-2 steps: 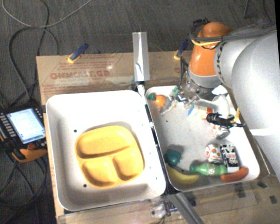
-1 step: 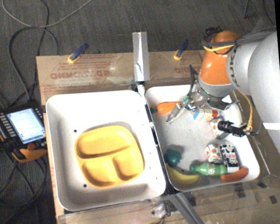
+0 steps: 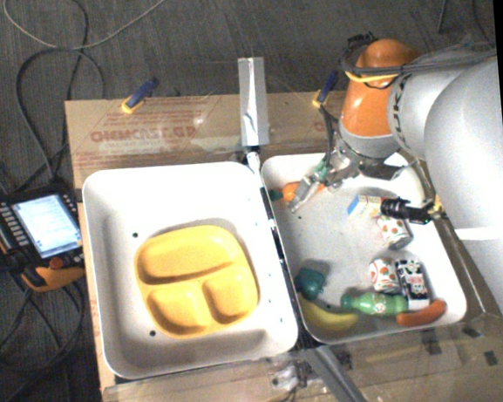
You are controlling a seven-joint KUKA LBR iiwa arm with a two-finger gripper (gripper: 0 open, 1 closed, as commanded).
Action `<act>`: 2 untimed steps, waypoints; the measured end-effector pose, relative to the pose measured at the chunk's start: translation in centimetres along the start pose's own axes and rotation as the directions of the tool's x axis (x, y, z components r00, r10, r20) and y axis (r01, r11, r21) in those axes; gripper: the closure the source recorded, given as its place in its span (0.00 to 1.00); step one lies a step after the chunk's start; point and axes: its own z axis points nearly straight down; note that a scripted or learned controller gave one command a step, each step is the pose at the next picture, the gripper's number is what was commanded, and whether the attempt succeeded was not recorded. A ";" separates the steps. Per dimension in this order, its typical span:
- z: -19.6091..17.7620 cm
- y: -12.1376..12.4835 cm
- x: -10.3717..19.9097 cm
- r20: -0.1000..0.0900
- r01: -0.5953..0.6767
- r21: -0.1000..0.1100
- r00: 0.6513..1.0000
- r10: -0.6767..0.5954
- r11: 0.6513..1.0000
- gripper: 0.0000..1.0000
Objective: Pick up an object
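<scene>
My gripper [image 3: 305, 194] hangs low over the far left corner of the right bin [image 3: 454, 261], reaching down from the grey wrist with its orange band. A small orange piece [image 3: 290, 189] lies right beside the gripper tip, against the bin's left wall; whether the two touch is not visible. Further right lie a small white and blue box [image 3: 366, 205] and a patterned cup [image 3: 395, 229]. Along the near edge sit a teal object [image 3: 311, 279], a yellow banana [image 3: 326, 317], a green bottle [image 3: 371, 303], a red item [image 3: 422, 315], a spotted white cup [image 3: 382, 273] and a dark can [image 3: 412, 280].
The left bin [image 3: 107, 252] holds a yellow divided tray [image 3: 197, 277]. A metal post [image 3: 252, 99] stands behind the wall between the bins. A handheld pendant [image 3: 37, 225] lies left of the bench. The arm's large grey body covers the right side.
</scene>
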 end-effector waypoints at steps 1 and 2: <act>-1.0 0.0 -0.1 0.003 0.001 -0.001 1.000 -0.001 1.000 1.00; -1.0 0.0 -0.1 0.002 0.001 0.000 1.000 -0.001 1.000 0.00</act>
